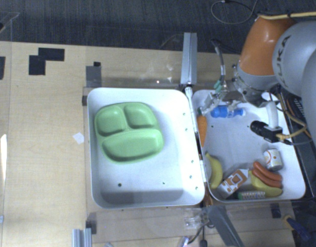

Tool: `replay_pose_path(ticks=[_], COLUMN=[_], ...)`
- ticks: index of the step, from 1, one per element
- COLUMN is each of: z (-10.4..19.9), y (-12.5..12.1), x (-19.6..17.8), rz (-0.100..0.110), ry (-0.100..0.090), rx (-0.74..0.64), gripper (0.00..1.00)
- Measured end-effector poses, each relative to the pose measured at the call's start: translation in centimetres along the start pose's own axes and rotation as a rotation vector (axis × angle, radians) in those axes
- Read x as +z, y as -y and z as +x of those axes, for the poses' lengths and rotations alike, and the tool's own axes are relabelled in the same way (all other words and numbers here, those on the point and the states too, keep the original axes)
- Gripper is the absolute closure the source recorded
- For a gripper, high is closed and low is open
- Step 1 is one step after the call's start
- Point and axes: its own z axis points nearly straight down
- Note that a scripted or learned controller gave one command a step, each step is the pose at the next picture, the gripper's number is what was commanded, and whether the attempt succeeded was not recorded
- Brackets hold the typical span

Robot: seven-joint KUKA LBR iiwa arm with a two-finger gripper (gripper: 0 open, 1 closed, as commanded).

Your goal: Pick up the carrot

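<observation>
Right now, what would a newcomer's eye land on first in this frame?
Probably the green divided plate, alone in the left bin. Next the grey arm with its orange band, leaning over the right bin's far end. The carrot lies against that bin's left wall, with bananas and small packages heaped at the near end.
</observation>
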Motion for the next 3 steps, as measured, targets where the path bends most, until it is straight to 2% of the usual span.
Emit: replay_pose_path(ticks=[1, 3], z=[2.37, 2.37], y=[0.29, 0.30], x=[0.13, 0.13], rz=[0.003, 0.003], ry=[-0.001, -0.001], rx=[-0.038, -0.038], gripper=[0.00, 0.00])
